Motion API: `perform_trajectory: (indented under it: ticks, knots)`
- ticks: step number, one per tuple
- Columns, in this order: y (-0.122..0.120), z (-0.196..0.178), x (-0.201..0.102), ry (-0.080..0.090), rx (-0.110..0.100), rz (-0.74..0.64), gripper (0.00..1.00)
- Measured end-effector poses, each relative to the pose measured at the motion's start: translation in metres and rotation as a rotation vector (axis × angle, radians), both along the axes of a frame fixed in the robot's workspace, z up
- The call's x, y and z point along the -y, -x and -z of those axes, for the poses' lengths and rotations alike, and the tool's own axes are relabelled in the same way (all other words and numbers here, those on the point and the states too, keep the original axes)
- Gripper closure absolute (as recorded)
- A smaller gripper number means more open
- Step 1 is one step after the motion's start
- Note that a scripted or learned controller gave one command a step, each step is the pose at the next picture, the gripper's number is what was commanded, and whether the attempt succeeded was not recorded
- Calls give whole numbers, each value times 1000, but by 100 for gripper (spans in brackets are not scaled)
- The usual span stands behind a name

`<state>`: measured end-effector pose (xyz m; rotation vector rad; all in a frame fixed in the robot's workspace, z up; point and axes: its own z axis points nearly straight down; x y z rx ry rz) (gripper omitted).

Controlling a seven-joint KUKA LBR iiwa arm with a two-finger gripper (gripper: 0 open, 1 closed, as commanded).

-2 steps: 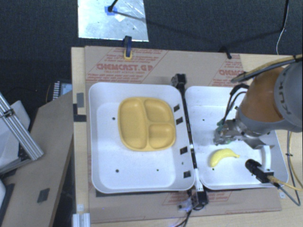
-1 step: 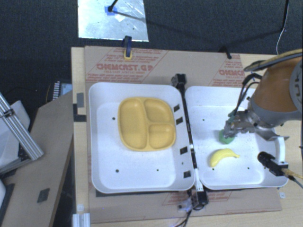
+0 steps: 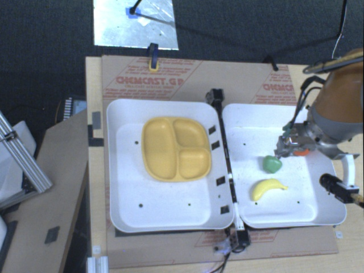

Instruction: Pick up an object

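While the pincer [image 3: 286,148] is lowered into the right bin [image 3: 327,209], whether it is open or closed cannot be told, a green object [image 3: 272,164] being seen just below-left of it, a banana [image 3: 267,188] further below, and a yellow divided plate [image 3: 175,148] well to its left.

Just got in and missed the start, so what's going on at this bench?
A grey robot arm reaches in from the right over the right bin. Its gripper hangs just above a small green fruit, with a banana lying nearer the front of the same bin. Nothing has been lifted yet. The left bin holds a yellow divided plate.
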<state>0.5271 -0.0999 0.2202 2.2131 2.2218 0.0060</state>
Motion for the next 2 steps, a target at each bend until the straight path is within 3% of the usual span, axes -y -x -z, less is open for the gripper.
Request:
perform_trajectory:
  ticks: [1,2]
  knots:
    - [-1,-32,0,0,-3,0,100]
    - [-9,-32,-60,-2,-4,-6,100]
